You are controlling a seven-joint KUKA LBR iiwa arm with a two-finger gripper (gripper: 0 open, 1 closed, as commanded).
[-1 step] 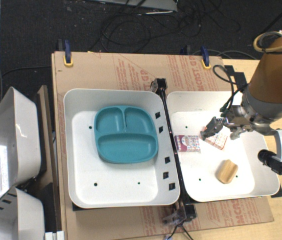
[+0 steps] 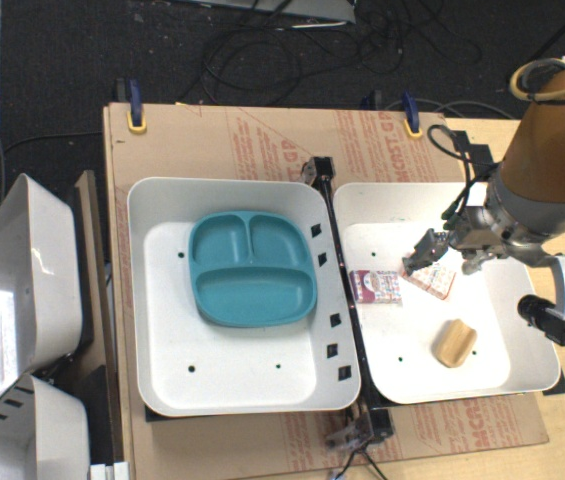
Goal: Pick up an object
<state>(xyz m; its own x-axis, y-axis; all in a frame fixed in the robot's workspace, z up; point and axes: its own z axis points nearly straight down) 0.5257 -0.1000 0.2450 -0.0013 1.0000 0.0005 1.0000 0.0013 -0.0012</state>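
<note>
1. two white bins sit side by side on the bench, and the near part of the right bin [image 2: 522, 368] has a small tan block [image 2: 455, 343] lying flat on its floor. nothing is touching the block.
2. a bit farther back in that bin lies a little purple and white packet [image 2: 377, 286], close to the wall between the bins.
3. just beside it, to the right, lies a red and white packet [image 2: 434, 281]. the pincer [image 2: 424, 254] hangs right over the near corner of this packet, and it may be touching it, but i cannot be sure.
4. i cannot tell how wide the pincer is, because its dark tip is too small and blurry. i see nothing held in it.
5. the left bin [image 2: 162, 268] holds a teal plate [image 2: 253, 268] with three parts, lying flat and well apart from the arm.
6. my guess on the job: no thing is picked up yet. all things lie on the bin floors. the arm looks ready to try the red and white packet, so the grab and the lift are both left to do.
</note>
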